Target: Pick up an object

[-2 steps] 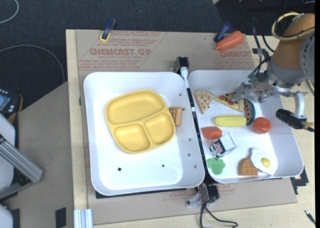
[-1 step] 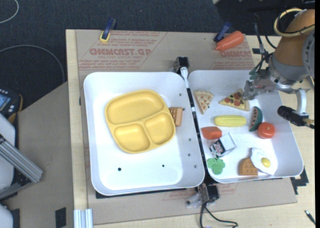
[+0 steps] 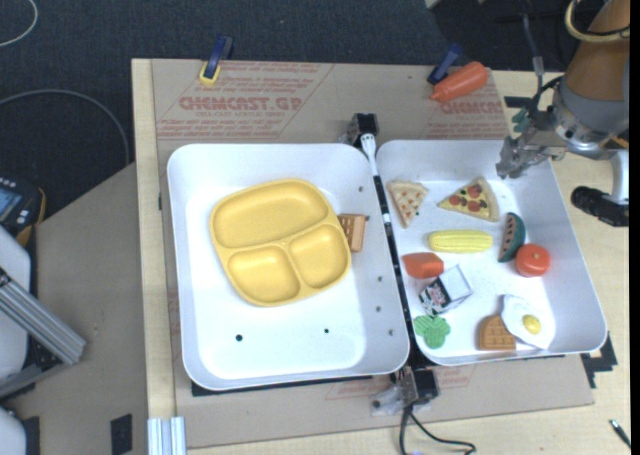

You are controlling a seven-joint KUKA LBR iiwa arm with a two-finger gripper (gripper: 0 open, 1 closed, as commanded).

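Gripper [image 3: 512,161] sits at the top right corner of the right bin [image 3: 585,288], over the rim; can't tell its grasp state from this angle. Nothing visible between its tips, so no hold claimed. Arm [image 3: 597,83] comes in from the right, above the bin.

Step looks like approach: no object picked yet, target not obvious. Nearest candidate is the pizza slice [image 3: 470,200], just below and left of the tool. Next move likely needs a shift inward over the bin floor, then a descent onto one item.

Rest of the right bin: waffle wedge [image 3: 406,202], corn cob [image 3: 460,241], watermelon slice [image 3: 511,235] touching the tomato [image 3: 533,260], red piece [image 3: 423,265], small packet [image 3: 444,289], green leafy piece [image 3: 431,329], cookie [image 3: 494,334], fried egg [image 3: 527,322]. Items are packed close, so neighbours could get nudged.

Left bin [image 3: 200,323] holds a yellow divided plate [image 3: 280,240] with a small brown block [image 3: 351,232] at its right edge. Orange clamp [image 3: 460,81] sits outside, above the right bin.
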